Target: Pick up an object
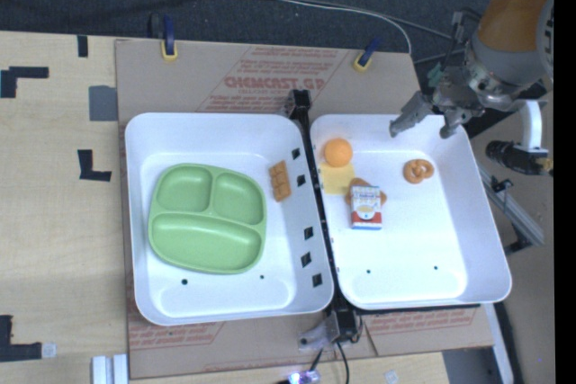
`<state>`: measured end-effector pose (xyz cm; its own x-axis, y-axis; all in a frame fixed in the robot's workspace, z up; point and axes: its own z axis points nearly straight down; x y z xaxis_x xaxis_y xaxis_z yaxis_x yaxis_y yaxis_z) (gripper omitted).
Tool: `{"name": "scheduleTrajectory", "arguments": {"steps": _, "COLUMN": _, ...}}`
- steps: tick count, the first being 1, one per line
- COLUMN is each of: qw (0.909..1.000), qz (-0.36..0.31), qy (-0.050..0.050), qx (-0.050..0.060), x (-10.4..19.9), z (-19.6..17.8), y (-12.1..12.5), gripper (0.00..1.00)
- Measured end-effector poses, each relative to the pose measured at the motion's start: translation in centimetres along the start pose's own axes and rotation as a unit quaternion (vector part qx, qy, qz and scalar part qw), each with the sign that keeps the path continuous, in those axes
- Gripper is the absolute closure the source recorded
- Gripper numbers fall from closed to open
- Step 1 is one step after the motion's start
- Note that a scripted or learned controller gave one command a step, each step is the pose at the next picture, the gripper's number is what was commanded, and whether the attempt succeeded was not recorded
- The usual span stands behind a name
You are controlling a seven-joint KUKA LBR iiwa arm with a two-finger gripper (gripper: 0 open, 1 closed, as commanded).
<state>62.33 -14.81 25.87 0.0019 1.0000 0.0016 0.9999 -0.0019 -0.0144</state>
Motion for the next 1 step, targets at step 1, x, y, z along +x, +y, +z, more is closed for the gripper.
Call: {"name": "scheduleTrajectory", "arguments": {"steps": 1, "qw": 1.0, "qz": -0.002, "qy": -0.001, "qx": -0.006, "x": 0.05, "z": -0.83, "y": 0.2, "gripper": 0.0}}
